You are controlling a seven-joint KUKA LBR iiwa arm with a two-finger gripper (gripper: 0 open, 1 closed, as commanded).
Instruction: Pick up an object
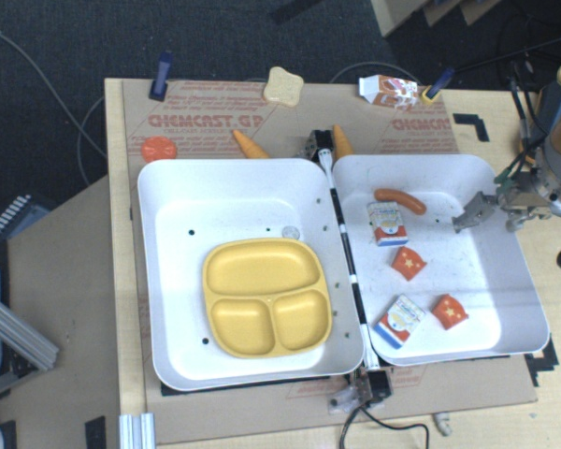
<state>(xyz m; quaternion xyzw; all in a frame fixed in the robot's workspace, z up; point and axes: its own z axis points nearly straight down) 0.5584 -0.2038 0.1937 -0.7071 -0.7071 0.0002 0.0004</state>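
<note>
- Left bin (159, 204) taken up by a yellow divided plate (266, 297), well apart from the small items.
- Scattered across the right bin (519, 288): sausage (399, 200) near the far wall, small carton (386, 223) just beside it, red block (408, 264) mid-bin, second carton (399, 319) and second red block (450, 311) toward the near edge.
- Sausage lying flat, long axis across the bin, left to right, slightly slanted.
- Gripper (474, 215) at the bin's right side, above the floor, apart from every item, nothing visibly held; finger spread impossible to tell.
- Outside the bins on the bench: bread slice (283, 85), carrot (250, 145).
</note>
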